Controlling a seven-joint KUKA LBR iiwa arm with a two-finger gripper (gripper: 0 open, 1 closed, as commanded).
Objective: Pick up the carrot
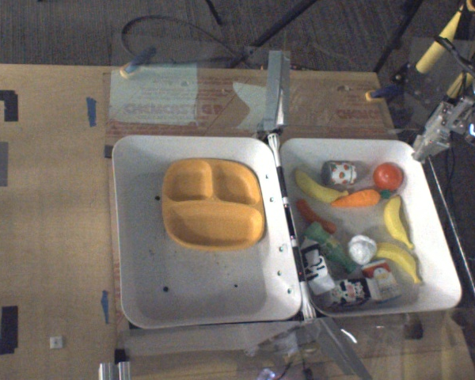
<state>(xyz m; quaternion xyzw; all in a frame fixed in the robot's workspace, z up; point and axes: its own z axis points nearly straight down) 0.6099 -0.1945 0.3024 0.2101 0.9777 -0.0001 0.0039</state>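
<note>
The small orange plastic carrot (356,199) lay in the right white bin (437,212), upper middle, touching a yellow banana (317,187). The grey gripper (422,150) hovered at the bin's upper right corner, likely approaching; its state was unclear.

Arm (469,22) is getting cut off by the right edge. Claw (424,150) is reading as a blur, finger state not resolvable. Small cartons (356,287) at the right bin's (443,244) near wall are overlapping, labels too small to read. Green item (324,244) is sitting half hidden under neighbours.
</note>
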